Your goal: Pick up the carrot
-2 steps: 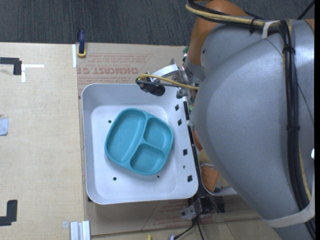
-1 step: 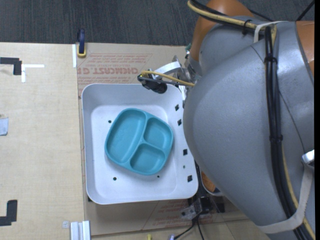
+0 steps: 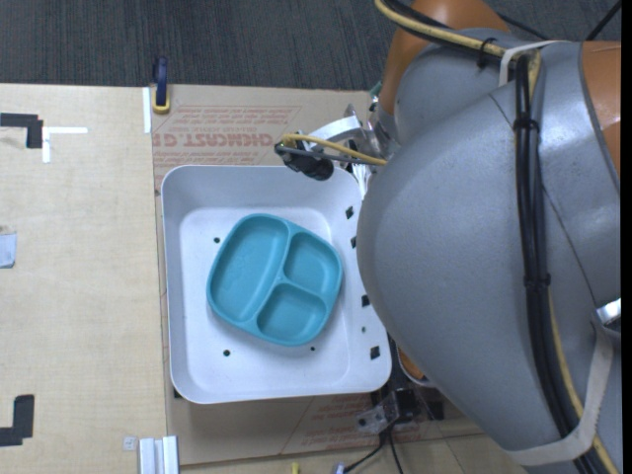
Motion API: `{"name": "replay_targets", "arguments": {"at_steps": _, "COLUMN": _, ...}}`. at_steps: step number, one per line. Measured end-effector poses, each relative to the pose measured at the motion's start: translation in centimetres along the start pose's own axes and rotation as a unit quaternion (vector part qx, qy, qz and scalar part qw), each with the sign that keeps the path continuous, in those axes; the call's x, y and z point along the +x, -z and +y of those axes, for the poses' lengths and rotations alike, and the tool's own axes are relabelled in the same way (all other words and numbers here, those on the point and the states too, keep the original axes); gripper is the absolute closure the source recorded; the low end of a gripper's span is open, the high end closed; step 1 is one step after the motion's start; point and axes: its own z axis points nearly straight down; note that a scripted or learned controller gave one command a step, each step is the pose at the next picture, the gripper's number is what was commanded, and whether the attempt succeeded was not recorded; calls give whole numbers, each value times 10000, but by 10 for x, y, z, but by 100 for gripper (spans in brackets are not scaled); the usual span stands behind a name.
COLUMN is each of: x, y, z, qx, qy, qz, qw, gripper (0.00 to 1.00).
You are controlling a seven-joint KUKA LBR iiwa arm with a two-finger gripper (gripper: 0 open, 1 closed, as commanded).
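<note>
The arm's big grey body [image 3: 494,245], with orange at its top [image 3: 444,13], spreads over the right half of the view. It covers the right bin and whatever lies there. A black fitting with a yellow cable [image 3: 306,158] juts left from the arm over the far rim of the left bin [image 3: 188,265]. In that bin lies a blue plate [image 3: 276,279] with three compartments, each bare.
The left bin rests on brown cardboard [image 3: 227,131] on the pale wooden bench [image 3: 79,265]. A small blue and yellow clamp [image 3: 160,85] stands at the bench's far edge. Black brackets [image 3: 20,126] mark the bench's left side. Cables [image 3: 385,418] trail below the bin's near right corner.
</note>
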Motion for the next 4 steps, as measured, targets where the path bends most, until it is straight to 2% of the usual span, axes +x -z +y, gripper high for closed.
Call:
{"name": "replay_targets", "arguments": {"at_steps": 1, "x": -46, "y": -18, "z": 50, "qx": 13, "qy": 594, "qz": -9, "qw": 9982, "gripper": 100}}
{"name": "replay_targets", "arguments": {"at_steps": 2, "x": -74, "y": 68, "z": 45, "qx": 8, "qy": 370, "qz": 18, "qw": 9993, "gripper": 100}}
{"name": "replay_targets", "arguments": {"at_steps": 4, "x": -73, "y": 83, "z": 46, "qx": -7, "qy": 456, "qz": -37, "qw": 9990, "gripper": 100}}
